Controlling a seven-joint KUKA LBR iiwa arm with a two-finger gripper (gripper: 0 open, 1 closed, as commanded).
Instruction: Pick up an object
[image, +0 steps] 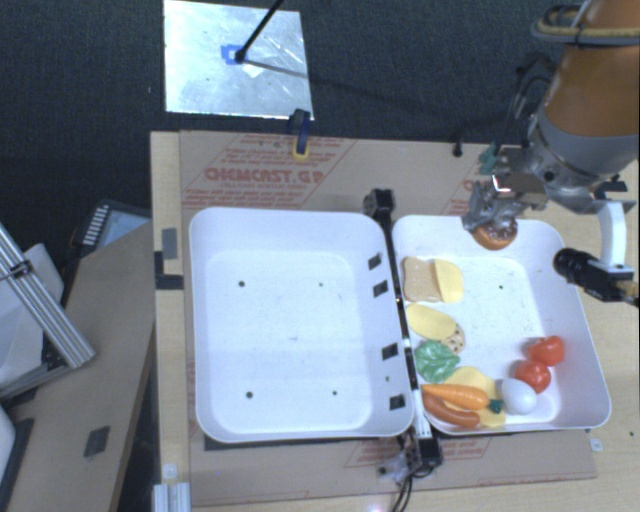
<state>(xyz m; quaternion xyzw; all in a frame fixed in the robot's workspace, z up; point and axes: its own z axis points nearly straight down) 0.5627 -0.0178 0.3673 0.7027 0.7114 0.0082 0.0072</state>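
My gripper (493, 222) hangs over the far edge of the right bin (575, 330), shut on a small round brown toy food piece (495, 237) that shows between its fingertips. Below, along the right bin's left side, lie a bread slice (420, 279), a yellow cheese slice (450, 282), a yellow oval piece (430, 321), a green leafy piece (436, 360) and an orange carrot (455, 396). A white egg (518, 397) and two red tomatoes (546, 350) (532, 376) sit at the near right corner.
The left bin (290, 330) lies beside the right one, with black clips (392, 350) along the shared rim. A black fixture (590, 273) juts over the right bin's right edge. A shiny sheet (238, 60) lies beyond the bench.
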